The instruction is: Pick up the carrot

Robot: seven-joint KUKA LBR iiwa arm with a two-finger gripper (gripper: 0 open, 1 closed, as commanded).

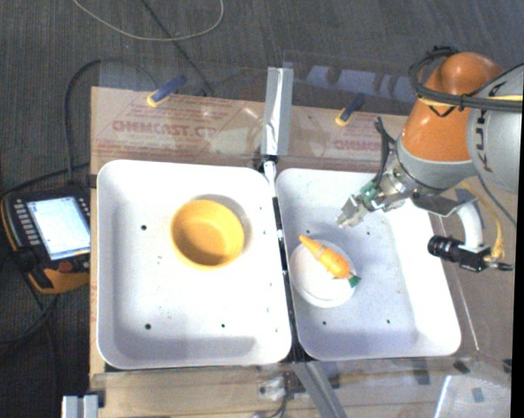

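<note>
Two shallow white bins sit side by side on a wooden bench (196,132). Right bin (414,306): small orange carrot with green end (327,259) lying atop a white round bowl (319,284). Gripper (348,214) hovers apart at the carrot's one o'clock, spread unclear. Left bin (127,310) holds a yellow bowl (209,233).

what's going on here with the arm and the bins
A grey robot arm with an orange band reaches in from the right over the right-hand shallow white bin. Its tool hangs above the bin's far part, up and to the right of the small orange carrot with a green top, and apart from it. The carrot lies across a small white bowl, not yet picked up. A round yellow bowl sits in the left-hand white bin.
</note>
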